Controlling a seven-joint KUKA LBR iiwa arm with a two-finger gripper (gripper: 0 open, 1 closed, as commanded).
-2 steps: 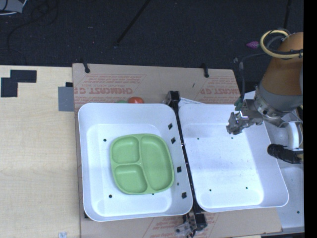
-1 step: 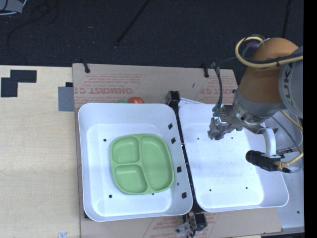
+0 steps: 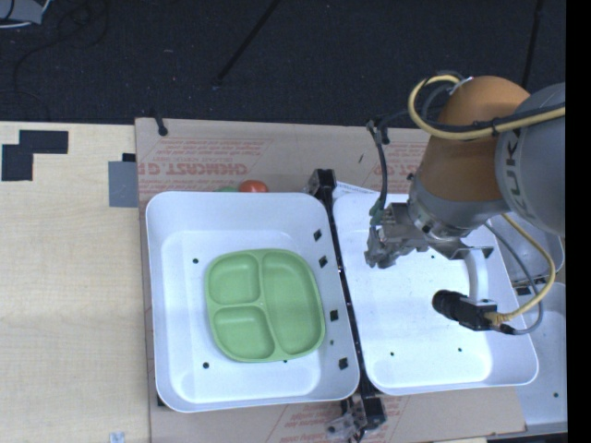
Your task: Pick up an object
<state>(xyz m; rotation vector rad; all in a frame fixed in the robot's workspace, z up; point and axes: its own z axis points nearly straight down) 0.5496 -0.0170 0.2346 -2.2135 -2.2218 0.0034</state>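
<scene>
Green divided plate (image 3: 265, 304) lies flat in the left bin (image 3: 175, 247), lower centre of frame, three compartments up, nothing in them. Only obvious pick candidate in the bins. Right bin (image 3: 434, 367) floor looks bare apart from a dark cable end (image 3: 462, 308) hanging over it at right, attached to the arm.

Tool (image 3: 380, 250) hovers at upper left part of the right bin, just beside the divider, well apart from the plate. Whether it's apart or together: cannot tell, too dark and small. Nothing visibly in it.

Further back, small red-orange object (image 3: 252, 187) sits behind the left bin's far rim on the cardboard sheet (image 3: 277, 155), outside both bins.

Risks: tool is over the wrong bin, so closing here likely grabs air. Plate is flat and wide with a low rim, a two-finger pinch could slip off or just push it. Crossing over may clip the raised divider.
</scene>
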